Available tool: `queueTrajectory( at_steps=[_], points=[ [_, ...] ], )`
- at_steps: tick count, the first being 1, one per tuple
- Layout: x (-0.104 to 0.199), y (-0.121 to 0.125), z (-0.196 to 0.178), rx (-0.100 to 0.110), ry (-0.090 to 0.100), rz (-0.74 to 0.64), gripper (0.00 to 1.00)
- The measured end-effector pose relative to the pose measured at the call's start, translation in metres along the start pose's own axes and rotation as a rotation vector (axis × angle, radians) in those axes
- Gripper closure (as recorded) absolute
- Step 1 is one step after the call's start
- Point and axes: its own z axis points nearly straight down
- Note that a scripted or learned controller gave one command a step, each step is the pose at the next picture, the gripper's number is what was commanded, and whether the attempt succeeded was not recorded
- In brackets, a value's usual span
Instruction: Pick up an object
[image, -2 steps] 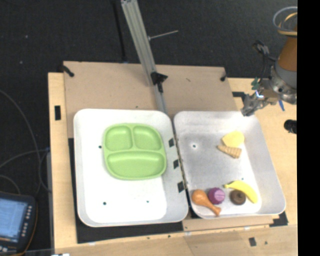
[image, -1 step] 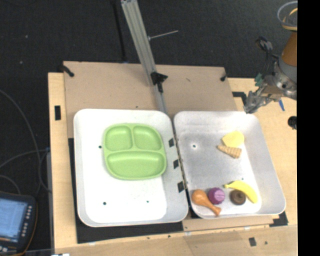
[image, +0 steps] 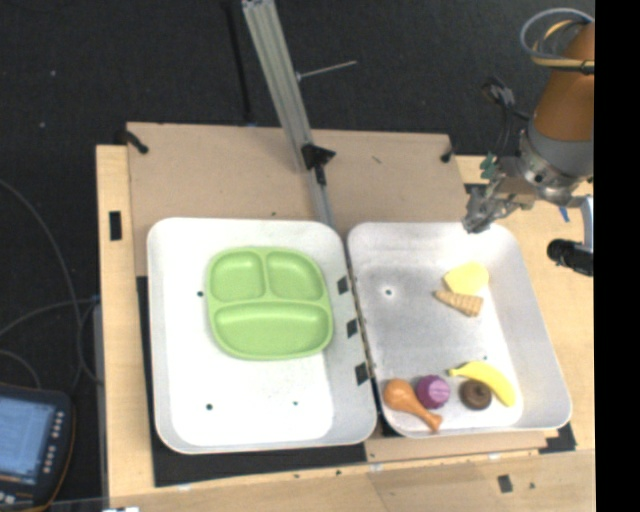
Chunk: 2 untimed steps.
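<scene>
Camera view shows the gripper (image: 482, 214) above the far corner of the right bin (image: 400, 260); I cannot tell how it stands. Nearest is the yellow wedge (image: 465, 279), beside the cone (image: 460, 300). They touch, so I judge a descent may push both away or catch none.

Left bin (image: 180, 400): plate (image: 269, 303) inside. Right bin (image: 400, 260): cone (image: 462, 291) in middle; banana (image: 487, 380), donut (image: 476, 395), drumstick (image: 410, 401) along front.
</scene>
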Motion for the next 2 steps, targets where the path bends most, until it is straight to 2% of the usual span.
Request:
queueTrajectory(
  at_steps=[1,2],
  points=[
    [0.056,-0.006,0.01,0.0,0.001,-0.001,1.0],
    [0.1,-0.009,0.014,0.001,0.002,-0.001,1.0]
  ],
)
